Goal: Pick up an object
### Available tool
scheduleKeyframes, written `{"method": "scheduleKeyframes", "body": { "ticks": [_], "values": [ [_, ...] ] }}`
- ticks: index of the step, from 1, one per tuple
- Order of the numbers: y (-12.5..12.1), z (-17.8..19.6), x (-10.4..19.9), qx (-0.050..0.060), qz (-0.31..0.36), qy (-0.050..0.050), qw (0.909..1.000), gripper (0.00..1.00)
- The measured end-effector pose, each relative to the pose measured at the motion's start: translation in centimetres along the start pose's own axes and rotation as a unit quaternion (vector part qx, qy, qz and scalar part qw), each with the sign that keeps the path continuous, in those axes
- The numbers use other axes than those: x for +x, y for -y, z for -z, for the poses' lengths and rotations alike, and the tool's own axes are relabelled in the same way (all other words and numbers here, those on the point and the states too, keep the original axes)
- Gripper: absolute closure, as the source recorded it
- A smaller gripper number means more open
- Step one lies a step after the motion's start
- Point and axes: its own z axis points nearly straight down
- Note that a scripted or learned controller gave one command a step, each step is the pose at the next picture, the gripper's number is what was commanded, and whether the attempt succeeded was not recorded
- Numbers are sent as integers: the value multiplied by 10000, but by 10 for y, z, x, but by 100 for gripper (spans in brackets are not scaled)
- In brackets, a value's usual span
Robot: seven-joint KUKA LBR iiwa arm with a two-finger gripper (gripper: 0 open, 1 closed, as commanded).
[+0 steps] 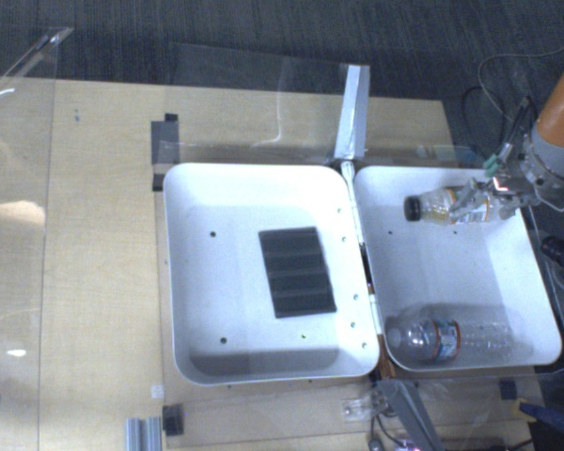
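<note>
Your claw (484, 198) sits over the right bin's (508, 280) far end, and you can see it clamped around the body of a small clear bottle (442, 207) with a dark cap, which lies on its side pointing left; whether the bottle is lifted off the floor is hard to tell. A larger clear bottle (442, 338) lies along that bin's near wall. In the left bin (197, 252) on the desk (94, 252) lies a dark ribbed slab (297, 272).

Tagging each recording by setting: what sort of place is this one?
Probably a robotics lab bench for bin picking: two shallow white plastic bins side by side on a pale wooden benchtop, loose cables behind, dark carpet beyond.
</note>
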Motion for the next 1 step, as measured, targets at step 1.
{"method": "scheduleKeyframes", "body": {
  "ticks": [1],
  "values": [
    [-34, -83, 13, -117, 533, 56, 9985, 0]
  ]
}}
